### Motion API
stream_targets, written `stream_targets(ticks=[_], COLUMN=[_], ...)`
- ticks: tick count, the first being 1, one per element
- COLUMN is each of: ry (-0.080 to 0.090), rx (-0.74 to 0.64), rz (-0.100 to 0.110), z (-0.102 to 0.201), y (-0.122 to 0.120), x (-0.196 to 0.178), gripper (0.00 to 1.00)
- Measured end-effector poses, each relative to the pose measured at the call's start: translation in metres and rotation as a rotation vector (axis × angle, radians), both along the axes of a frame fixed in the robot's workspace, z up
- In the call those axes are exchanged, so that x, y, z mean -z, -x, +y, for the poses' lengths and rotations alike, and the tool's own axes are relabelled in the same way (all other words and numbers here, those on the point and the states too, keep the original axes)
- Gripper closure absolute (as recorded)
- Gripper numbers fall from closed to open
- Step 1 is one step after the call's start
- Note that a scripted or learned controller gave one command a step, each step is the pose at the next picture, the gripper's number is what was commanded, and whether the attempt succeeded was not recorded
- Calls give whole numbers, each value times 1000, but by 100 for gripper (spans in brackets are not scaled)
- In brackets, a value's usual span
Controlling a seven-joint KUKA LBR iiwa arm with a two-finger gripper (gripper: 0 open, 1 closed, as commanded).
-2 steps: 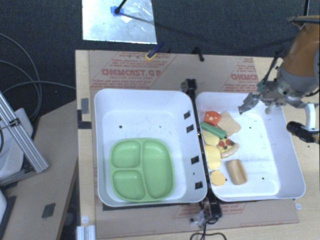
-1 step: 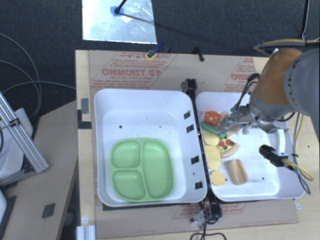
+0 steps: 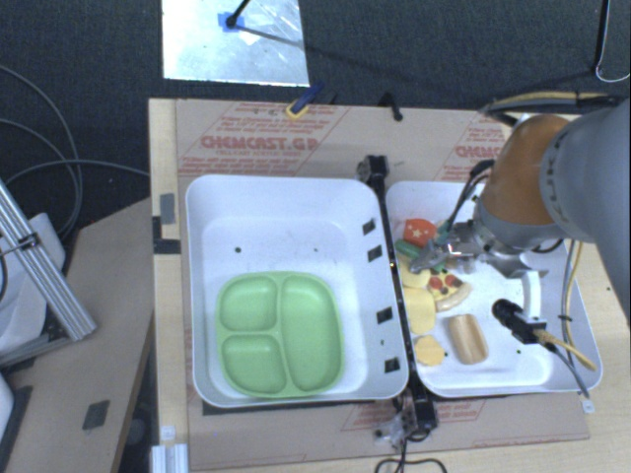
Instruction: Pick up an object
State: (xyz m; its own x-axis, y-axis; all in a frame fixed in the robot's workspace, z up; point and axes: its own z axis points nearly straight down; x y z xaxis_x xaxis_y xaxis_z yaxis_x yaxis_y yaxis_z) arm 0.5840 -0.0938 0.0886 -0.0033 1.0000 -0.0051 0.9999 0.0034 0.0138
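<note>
1. Cardboard-topped bench (image 3: 256, 136) carries two white bins; your left bin (image 3: 286, 205) holds a green divided tray (image 3: 280, 333).
2. Right bin (image 3: 552, 368), toy food: red piece (image 3: 419, 231) at 11 o'clock, pizza slice (image 3: 446, 287) centre, bread roll (image 3: 467, 339) at 6.
3. Gripper (image 3: 434, 254) is low just above the pizza slice; you cannot tell its spread.

A red toy tomato (image 3: 419, 231), pizza slice (image 3: 446, 287), yellow pieces (image 3: 421, 313) and tan bread roll (image 3: 467, 339) lie in the right bin (image 3: 493, 377).

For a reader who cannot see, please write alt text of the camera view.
The gripper is low in the right bin among toy food: a red piece, a pizza slice and a bread roll. The left bin holds a green divided plate.
</note>
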Motion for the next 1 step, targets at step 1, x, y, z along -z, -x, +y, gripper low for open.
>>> stream_targets(ticks=[1], ry=[-4], rx=[4], rz=[11], z=[9], y=[29], x=[3], gripper=[0])
